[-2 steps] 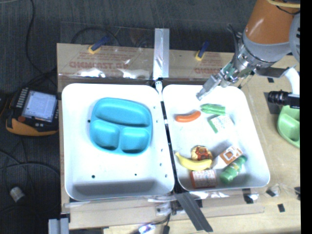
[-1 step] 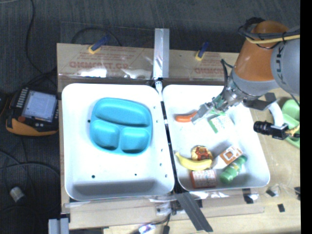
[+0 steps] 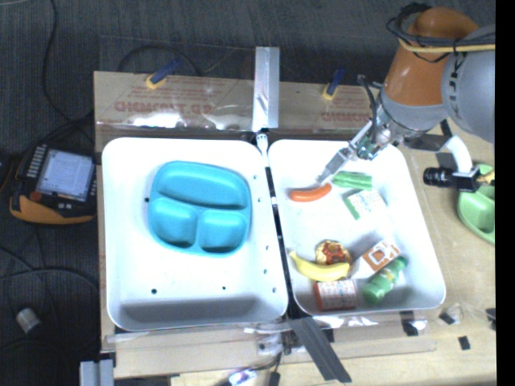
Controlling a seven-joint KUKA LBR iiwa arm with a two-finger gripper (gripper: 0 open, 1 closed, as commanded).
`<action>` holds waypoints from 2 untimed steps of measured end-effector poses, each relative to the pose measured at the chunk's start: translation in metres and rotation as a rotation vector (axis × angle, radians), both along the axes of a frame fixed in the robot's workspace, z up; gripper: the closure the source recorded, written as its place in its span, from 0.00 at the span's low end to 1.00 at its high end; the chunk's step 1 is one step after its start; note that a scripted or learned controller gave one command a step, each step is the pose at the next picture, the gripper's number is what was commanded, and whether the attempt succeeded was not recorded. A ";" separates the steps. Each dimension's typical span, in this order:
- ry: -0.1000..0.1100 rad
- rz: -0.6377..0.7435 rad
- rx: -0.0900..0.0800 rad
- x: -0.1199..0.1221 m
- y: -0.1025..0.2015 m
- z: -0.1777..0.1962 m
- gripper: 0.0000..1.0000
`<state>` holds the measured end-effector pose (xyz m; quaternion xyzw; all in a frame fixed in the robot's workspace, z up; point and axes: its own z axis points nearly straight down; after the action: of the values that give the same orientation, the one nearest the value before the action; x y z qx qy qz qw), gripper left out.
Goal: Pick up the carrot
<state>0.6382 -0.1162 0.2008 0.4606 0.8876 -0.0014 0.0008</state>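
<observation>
Carrot lies at the far left of the right bin, just left of my gripper, whose opening I cannot tell; I judge a clean descent, centred across its length and clear of the green packet, advisable.

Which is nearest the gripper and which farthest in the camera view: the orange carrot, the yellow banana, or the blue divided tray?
1. Orange carrot, just below the gripper, upper right bin.
2. Yellow banana, lower in the same bin.
3. Blue divided tray, in the left bin.
</observation>
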 end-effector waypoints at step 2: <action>-0.009 0.111 0.001 -0.061 0.015 -0.111 0.00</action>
<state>0.5773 -0.1011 0.0894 0.4108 0.9117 0.0012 0.0048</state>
